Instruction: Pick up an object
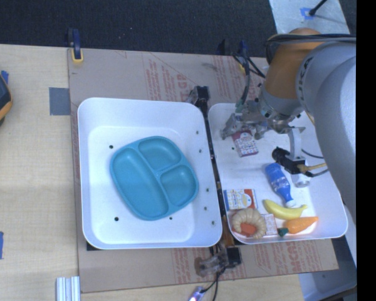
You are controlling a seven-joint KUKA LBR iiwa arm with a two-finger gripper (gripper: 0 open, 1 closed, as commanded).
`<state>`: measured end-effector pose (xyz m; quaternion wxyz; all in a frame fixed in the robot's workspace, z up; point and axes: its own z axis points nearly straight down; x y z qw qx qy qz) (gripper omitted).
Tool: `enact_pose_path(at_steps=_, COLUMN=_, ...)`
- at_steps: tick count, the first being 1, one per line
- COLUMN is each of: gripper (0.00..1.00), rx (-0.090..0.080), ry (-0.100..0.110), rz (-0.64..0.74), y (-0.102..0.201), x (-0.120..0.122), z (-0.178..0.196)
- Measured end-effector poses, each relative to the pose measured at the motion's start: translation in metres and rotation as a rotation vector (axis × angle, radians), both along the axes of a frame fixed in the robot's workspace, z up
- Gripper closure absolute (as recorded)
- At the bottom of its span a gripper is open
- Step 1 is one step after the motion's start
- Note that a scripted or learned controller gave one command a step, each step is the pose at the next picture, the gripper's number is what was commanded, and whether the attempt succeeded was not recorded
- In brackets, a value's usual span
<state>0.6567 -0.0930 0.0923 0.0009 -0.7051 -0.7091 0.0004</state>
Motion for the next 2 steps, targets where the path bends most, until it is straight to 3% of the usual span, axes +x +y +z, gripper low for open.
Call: enact_pose_path(at_steps=2, gripper=0.0, rx=-0.001, ry=0.002, rz=-0.001, y=0.0006, x=-0.0005, z=-0.0003)
